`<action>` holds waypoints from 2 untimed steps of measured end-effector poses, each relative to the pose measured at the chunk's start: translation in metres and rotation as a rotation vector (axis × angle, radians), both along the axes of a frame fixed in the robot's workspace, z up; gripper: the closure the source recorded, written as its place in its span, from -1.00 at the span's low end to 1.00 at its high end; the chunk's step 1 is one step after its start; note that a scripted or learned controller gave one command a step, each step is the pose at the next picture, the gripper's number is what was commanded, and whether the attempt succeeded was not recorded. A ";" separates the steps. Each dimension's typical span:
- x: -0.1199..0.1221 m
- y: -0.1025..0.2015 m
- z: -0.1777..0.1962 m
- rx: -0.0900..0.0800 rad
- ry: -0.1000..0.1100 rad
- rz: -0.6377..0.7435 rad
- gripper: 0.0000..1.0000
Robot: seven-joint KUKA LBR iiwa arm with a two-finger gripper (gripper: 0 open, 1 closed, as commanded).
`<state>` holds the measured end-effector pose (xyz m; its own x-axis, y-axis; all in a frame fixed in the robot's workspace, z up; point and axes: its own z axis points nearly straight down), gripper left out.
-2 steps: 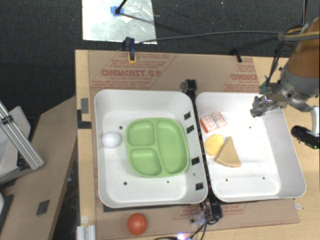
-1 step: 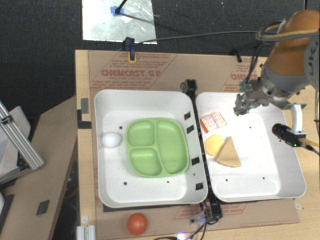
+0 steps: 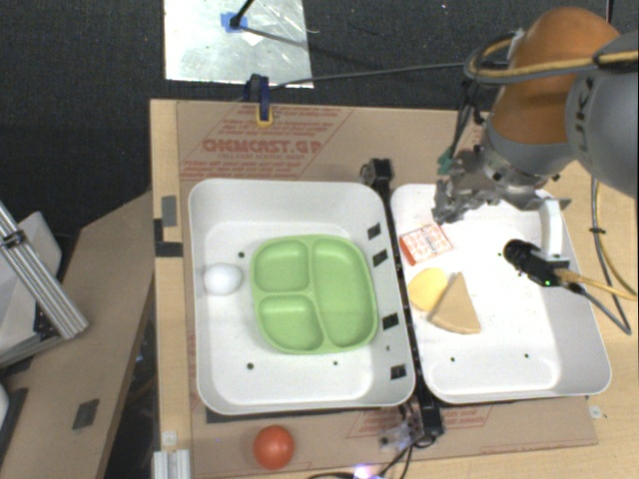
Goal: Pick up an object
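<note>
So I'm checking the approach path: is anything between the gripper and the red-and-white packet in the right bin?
Nothing visible: the gripper hovers just above the red-and-white packet, with only bare right bin floor between.

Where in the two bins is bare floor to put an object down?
Right bin: the near floor below the tan wedge is bare; its far end is crowded by the gripper and red-white packet. Left bin: the strip beyond the green tray.

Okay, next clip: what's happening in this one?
The grey arm's gripper hangs over the right white bin, just above a small red-and-white packet. A yellow round piece and a tan wedge lie nearby. The left white bin holds a green divided tray and a white ball.
</note>
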<state>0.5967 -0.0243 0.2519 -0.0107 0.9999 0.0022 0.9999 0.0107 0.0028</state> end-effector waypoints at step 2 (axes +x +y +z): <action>0.010 0.117 0.001 0.001 0.000 0.000 1.00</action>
